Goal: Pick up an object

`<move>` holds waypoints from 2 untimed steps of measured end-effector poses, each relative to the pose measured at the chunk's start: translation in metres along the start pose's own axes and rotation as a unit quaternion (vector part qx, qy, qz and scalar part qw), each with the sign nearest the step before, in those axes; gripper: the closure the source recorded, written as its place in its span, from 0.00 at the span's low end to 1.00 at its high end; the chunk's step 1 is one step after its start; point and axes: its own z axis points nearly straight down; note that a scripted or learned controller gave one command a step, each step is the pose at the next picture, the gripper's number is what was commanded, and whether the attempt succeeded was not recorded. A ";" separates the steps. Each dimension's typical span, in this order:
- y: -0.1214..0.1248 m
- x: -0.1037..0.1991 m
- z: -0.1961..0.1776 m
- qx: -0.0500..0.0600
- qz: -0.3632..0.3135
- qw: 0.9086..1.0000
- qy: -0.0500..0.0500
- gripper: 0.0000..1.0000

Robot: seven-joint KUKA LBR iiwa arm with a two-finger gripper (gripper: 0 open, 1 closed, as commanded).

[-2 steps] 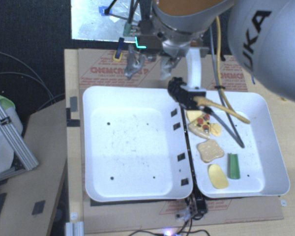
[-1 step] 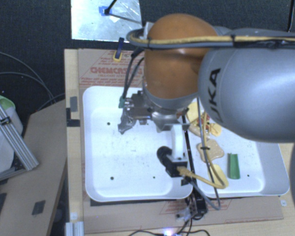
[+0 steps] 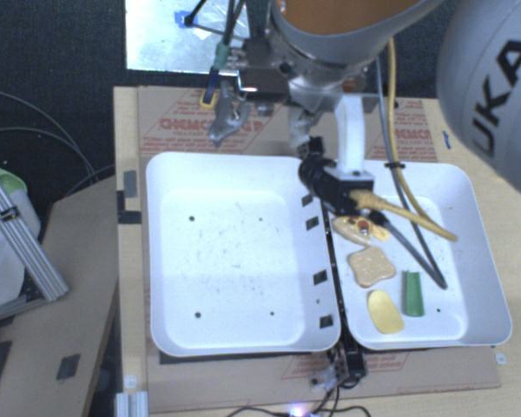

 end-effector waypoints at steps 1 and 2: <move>0.049 -0.001 -0.030 0.006 0.004 1.000 -0.004 0.00; 0.047 -0.001 -0.039 0.007 0.000 1.000 -0.004 1.00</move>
